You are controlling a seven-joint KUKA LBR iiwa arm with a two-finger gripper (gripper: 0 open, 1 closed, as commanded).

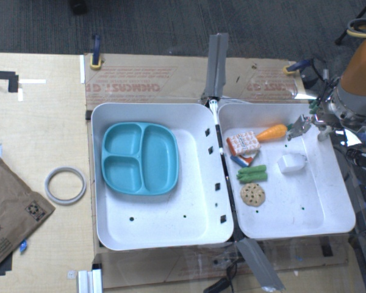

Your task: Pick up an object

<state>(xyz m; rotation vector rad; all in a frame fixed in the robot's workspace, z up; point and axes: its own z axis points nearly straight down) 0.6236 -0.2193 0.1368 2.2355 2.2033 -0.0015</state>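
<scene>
The arm (358, 72) is cut off by the right edge, so just its orange band and wrist show, and the gripper (299, 128) is too small and blurred to tell how its fingers stand. A cardboard box (9, 209) runs off the left and bottom edges. Under the snack packet (242, 143), a red-and-blue item (242, 160) is partly hidden and cannot be identified.

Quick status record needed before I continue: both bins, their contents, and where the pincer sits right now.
left bin: blue divided plate
right bin: carrot, snack box, green beans, cookie, white block
pincer: at the right bin's upper right, beside the carrot's tip, nothing seen between its fingers
bench, left of the bins: tape ring
</scene>
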